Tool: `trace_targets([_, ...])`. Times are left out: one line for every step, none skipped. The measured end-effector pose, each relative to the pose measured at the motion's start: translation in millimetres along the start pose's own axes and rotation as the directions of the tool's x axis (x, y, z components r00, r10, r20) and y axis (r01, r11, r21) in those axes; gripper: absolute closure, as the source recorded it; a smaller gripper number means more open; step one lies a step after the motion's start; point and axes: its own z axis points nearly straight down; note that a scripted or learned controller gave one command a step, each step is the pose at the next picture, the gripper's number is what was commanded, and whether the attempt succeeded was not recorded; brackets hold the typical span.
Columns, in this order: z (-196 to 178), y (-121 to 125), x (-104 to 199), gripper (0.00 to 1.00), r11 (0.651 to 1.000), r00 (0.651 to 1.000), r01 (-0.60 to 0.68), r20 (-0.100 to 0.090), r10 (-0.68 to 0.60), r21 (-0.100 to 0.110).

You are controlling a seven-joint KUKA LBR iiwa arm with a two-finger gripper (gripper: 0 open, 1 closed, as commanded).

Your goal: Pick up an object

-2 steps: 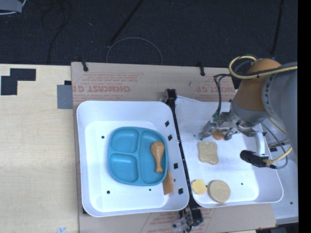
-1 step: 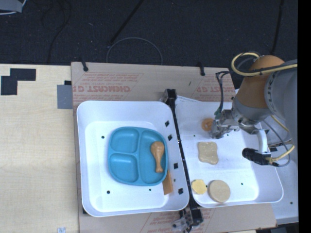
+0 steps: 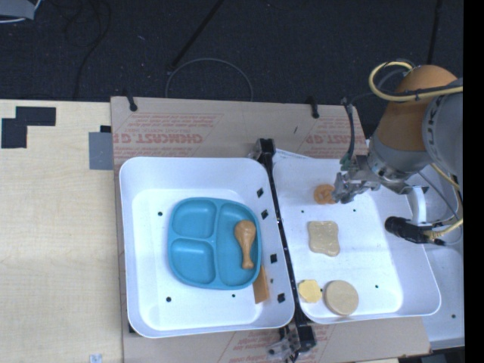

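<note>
Tan and round, the flat disc-shaped toy biscuit (image 3: 341, 297) sits at the near end of the right-hand shallow white plastic bin (image 3: 412, 278), well below the jaws, with a smaller pale yellow round piece (image 3: 308, 290) touching its left side. Up from there, a beige slice of toy bread (image 3: 324, 237) lies flat, just below and left of the jaws. Across the black divider, far left of the jaws, a blue three-compartment plastic plate (image 3: 197, 240) carries a brown toy drumstick (image 3: 246, 242) in its right section. And now the two-finger gripper (image 3: 346, 188), low in the bin's far end, right beside a small orange rounded toy (image 3: 324, 194) on its left, seemingly touching. Whether the jaws are spread or pressed together, I cannot tell.
</note>
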Motion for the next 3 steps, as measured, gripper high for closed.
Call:
trace_targets([-50,2,-9,1.00,1.000,1.000,-0.001,0.001,0.001,-0.001])
trace_targets([-102,3,-10,1.00,1.000,1.000,0.000,0.000,0.000,0.000])
trace_targets([-99,1,50,1.00,1.000,1.000,0.003,-0.003,-0.003,0.005])
